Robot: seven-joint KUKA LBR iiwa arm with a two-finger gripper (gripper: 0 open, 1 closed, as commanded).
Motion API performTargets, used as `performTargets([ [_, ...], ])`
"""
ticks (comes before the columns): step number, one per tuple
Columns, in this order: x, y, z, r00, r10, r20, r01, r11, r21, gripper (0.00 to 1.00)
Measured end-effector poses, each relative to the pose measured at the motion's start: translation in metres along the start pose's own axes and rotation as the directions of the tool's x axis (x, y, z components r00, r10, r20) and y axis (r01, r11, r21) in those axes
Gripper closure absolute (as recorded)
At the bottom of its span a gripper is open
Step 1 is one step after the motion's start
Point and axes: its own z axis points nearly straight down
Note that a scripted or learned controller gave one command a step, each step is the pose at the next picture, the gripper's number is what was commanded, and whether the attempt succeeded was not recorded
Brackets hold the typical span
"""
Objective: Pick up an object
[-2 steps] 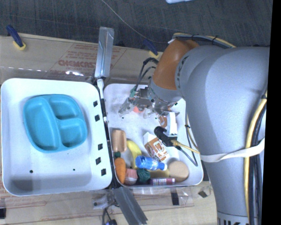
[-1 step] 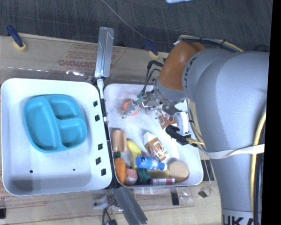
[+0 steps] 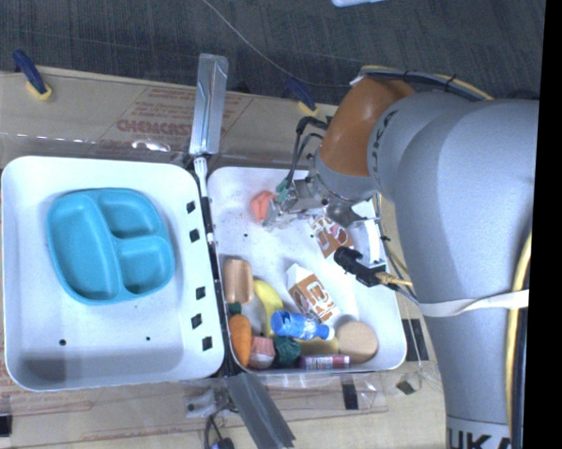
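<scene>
target: orange ball [image 3: 261, 206], right bin [image 3: 228, 190] | light, round, may roll; take across middle | fingers [image 3: 278, 212]: grip cannot be told

Dark grey ribbed carpet [image 3: 113, 18] covers the floor beyond the desk [image 3: 99, 106], whose top is brown cardboard with red print; blue clamps [image 3: 31, 72] grip its far edge, and a thin cable [image 3: 236, 33] trails across the carpet
</scene>
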Motion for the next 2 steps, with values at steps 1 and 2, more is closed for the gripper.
performTargets([
  [1,0.077,-0.0067,-0.0941,0.999,0.033,-0.001,-0.033,0.999,-0.009,1.0],
  [2,0.0753,-0.0092,-0.0898,0.999,0.037,-0.001,-0.037,0.999,0.0,0.0],
])
